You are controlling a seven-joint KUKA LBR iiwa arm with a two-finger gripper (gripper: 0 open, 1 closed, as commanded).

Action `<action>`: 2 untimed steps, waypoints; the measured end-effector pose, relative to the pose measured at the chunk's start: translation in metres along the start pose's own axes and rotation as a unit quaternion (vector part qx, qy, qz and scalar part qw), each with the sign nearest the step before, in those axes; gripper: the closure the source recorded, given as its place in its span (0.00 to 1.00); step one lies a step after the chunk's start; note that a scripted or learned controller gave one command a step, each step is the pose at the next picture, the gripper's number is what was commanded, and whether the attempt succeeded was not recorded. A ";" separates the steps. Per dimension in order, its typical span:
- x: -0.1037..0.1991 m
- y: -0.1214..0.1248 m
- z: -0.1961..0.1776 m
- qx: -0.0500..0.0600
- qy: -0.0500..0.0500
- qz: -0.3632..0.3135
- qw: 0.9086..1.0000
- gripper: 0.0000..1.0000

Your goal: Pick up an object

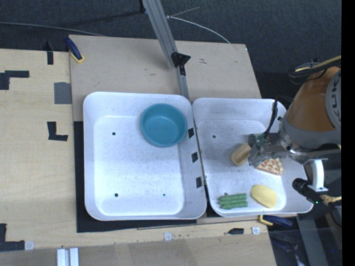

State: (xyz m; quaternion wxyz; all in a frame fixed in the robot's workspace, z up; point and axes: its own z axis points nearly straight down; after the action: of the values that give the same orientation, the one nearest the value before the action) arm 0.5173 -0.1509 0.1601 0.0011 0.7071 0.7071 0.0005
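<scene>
bowl (163, 125) in left bin (100, 148), beans (232, 200) (beside lemon (264, 195)) in right bin (222, 115)

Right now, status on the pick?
Gripper low in right bin, at tan bread piece. No hold visible. Pizza slice close beside.

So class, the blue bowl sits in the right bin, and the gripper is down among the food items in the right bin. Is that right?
Not quite. The camera view shows the blue bowl in the left bin, not the right one. The rest holds: the gripper is down in the right bin among the food items.
</scene>
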 end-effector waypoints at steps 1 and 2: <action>-0.005 0.009 -0.049 -0.001 0.000 -0.001 1.000 1.00; -0.004 0.010 -0.063 0.001 0.000 -0.001 1.000 1.00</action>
State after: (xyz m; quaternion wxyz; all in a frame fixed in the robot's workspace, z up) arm 0.5270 -0.1552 0.2233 0.0000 0.7066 0.7076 0.0001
